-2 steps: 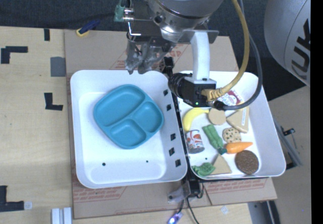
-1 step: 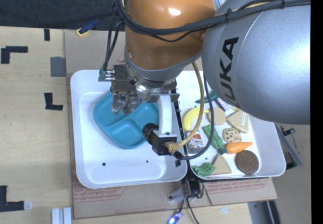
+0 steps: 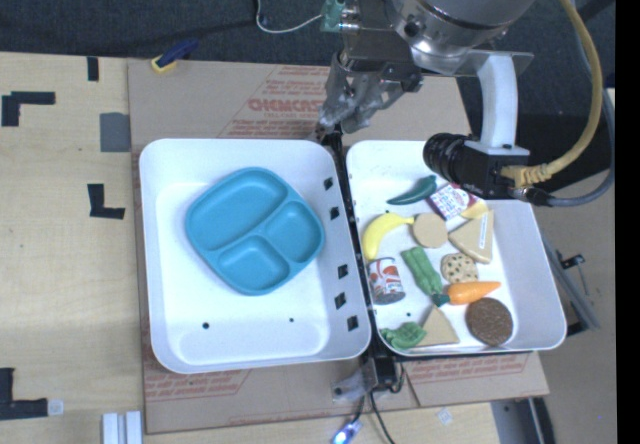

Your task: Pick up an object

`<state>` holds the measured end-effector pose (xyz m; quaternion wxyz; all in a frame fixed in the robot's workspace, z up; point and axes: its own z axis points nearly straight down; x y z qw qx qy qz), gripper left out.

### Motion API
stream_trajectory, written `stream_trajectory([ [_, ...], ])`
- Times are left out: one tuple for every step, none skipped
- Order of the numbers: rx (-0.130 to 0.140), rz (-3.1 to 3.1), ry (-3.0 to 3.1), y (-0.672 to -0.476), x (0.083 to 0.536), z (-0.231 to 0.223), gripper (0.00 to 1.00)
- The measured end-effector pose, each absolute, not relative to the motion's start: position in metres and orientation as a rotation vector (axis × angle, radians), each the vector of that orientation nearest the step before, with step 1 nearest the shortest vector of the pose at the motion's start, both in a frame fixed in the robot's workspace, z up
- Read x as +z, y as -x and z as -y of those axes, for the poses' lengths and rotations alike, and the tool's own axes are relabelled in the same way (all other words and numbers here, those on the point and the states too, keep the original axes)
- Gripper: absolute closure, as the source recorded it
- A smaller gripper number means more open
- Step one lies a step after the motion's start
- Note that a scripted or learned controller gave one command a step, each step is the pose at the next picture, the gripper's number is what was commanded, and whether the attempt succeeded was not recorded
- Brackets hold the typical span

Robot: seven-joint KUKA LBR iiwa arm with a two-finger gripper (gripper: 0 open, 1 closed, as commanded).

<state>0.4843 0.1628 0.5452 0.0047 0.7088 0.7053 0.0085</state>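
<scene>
1. The stuff to pick from is all toy food piled in the right bin (image 3: 540, 327). Near its far edge there's a dark green pepper (image 3: 411, 193) and a small packet (image 3: 449, 201) with a purple and white label, print too small to read.
2. Below those: one yellow banana (image 3: 383, 230), curved, right by the bin's left wall, a tan round slice (image 3: 430, 230) and a pale cheese wedge (image 3: 477, 235).
3. Middle of the bin: a small can (image 3: 386, 279) with a red and white label (can't read it), a green bumpy pickle thing (image 3: 423, 270), a chip cookie (image 3: 459, 268) and an orange carrot (image 3: 472, 291).
4. Near edge: a brown round patty (image 3: 490, 320), a tan wedge (image 3: 439, 326) and a leafy green bit (image 3: 404, 336) in the near left corner.
5. Gripper (image 3: 338, 125) hangs over the far end of the seam between the two bins, not touching any food. Fingers look close together with nothing in them.
6. Left bin (image 3: 165, 232), white and shallow, has one blue plastic plate (image 3: 254, 229) with three compartments, sitting in the middle.
7. Both bins sit on a cardboard sheet (image 3: 230, 102) with red printing I can't make out.
</scene>
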Motion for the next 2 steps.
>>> stream_trajectory([
  [-0.001, -2.226, -2.218, -0.483, 0.534, -0.203, 1.0],
  [-0.031, -2.222, -2.232, -0.482, 0.368, -0.153, 1.0],
])
